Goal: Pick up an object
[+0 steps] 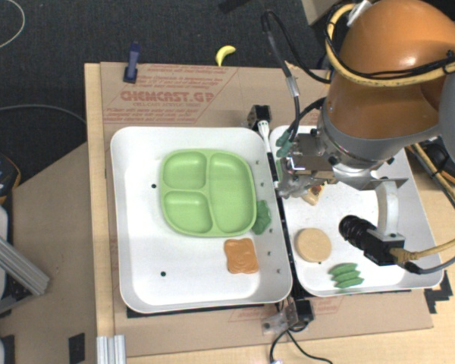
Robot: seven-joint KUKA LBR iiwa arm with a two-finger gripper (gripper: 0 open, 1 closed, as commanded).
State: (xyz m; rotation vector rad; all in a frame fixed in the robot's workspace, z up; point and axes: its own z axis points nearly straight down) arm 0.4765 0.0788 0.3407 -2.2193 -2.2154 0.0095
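Currently my end effector (302,179) hovers at the right bin's (409,203) left edge; its opening I cannot tell. The round cookie (314,244) lies near, unobstructed, beside green pods (346,274).

L bin (136,226): left strip free | centre: green tray (208,192) blocks

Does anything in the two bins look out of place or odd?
Mostly tidy. One oddity: a small dark green piece is wedged between the green divided plate and the left bin's right wall, tilted against it rather than lying flat.
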